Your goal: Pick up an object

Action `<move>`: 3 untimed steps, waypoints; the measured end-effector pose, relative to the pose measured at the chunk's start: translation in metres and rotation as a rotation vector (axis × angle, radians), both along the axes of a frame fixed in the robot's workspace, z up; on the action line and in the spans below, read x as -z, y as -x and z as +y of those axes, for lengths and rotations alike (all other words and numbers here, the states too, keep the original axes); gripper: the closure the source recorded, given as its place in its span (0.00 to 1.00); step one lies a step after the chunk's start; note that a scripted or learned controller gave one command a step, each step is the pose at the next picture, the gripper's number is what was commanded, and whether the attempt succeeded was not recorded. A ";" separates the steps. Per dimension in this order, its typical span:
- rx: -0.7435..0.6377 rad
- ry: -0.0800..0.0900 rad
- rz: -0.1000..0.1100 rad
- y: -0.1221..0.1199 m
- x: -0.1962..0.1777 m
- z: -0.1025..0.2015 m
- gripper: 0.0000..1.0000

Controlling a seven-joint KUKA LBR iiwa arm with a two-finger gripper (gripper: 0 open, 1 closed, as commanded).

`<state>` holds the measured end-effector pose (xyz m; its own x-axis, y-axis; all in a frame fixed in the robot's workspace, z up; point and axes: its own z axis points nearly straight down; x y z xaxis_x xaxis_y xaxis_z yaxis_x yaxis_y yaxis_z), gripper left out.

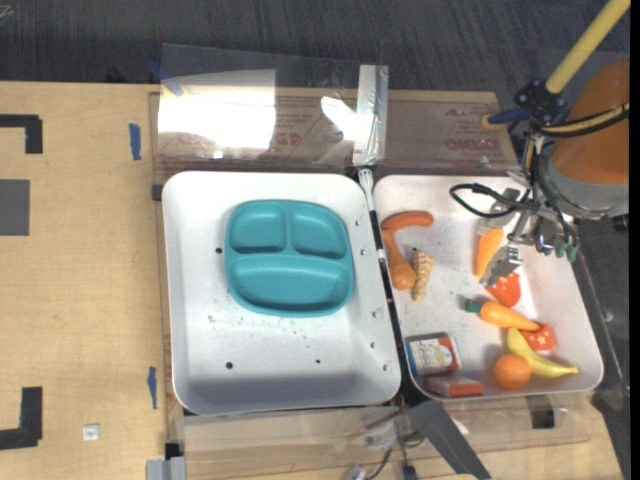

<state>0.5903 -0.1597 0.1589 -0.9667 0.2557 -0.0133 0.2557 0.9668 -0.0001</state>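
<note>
In the right bin [590,313] lie two carrots [487,248], one banana [535,358]; pincer [503,265] state unclear.

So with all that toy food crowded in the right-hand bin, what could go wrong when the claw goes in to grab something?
The gripper hangs right over a red piece, beside an orange wedge and a carrot. It may pinch two at once or knock one aside.

The banana and orange are rounded and touch each other, so either could slip away.

Loose cables hang near the wrist and could snag.
</note>
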 end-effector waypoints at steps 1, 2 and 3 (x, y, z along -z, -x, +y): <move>0.048 -0.002 0.001 0.017 0.070 -0.004 0.00; 0.046 0.002 -0.014 0.012 0.056 -0.004 1.00; 0.046 0.002 -0.012 0.013 0.057 -0.003 0.00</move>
<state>0.5775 -0.1632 0.1021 -0.9538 0.2994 -0.0251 0.2994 0.9541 0.0016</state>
